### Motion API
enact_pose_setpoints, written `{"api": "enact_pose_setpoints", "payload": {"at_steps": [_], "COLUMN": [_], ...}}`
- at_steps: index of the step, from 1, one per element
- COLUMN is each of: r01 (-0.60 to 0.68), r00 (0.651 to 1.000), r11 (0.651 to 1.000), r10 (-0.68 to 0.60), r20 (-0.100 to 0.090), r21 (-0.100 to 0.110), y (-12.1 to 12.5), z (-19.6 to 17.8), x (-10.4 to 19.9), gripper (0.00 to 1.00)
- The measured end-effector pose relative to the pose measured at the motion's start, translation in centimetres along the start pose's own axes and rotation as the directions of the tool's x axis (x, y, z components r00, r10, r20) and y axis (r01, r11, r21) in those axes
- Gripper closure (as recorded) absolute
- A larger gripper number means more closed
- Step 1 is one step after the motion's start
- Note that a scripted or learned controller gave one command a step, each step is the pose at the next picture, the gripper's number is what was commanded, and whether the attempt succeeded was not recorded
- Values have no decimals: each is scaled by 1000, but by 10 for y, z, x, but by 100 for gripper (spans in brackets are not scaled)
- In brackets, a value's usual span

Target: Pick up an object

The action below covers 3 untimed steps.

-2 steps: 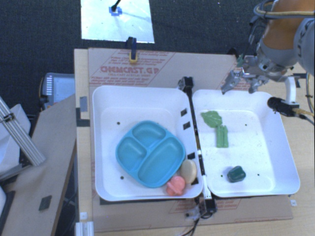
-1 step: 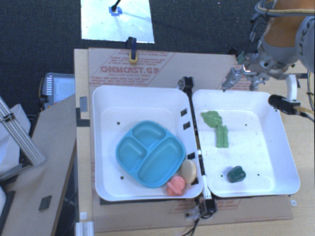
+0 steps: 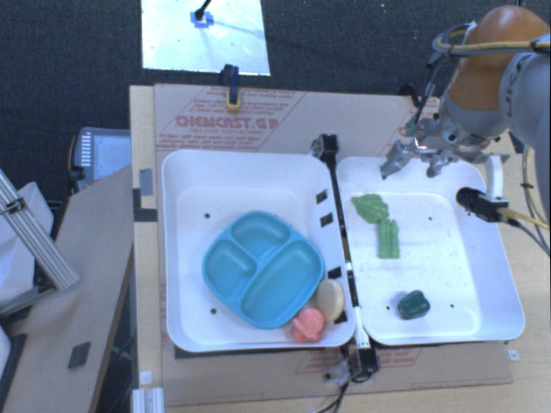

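My gripper hangs above the far edge of the right bin, its two fingers spread apart with nothing between them. Below and left of it lies a light green leafy piece, touching a green ridged stick. A dark green pepper-like object rests near the bin's front. The gripper is clear of all three.
The left bin holds a blue divided plate, a beige rounded object and a pink one at its front right corner. A black divider strip runs between the bins.
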State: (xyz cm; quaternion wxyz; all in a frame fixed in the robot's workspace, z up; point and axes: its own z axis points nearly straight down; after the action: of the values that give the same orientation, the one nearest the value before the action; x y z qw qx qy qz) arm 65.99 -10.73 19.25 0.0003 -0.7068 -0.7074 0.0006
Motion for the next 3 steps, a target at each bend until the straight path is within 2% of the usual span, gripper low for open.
{"api": "enact_pose_setpoints", "payload": {"at_steps": [2, 3], "r01": [1, 0], "r00": [1000, 1000], "r11": [1000, 1000], "r10": [-1, 0], "r20": [0, -1], "r21": [-1, -8], "y": [0, 2], "z": [110, 95], "x": [-2, -2], "gripper": [0, 100]}}
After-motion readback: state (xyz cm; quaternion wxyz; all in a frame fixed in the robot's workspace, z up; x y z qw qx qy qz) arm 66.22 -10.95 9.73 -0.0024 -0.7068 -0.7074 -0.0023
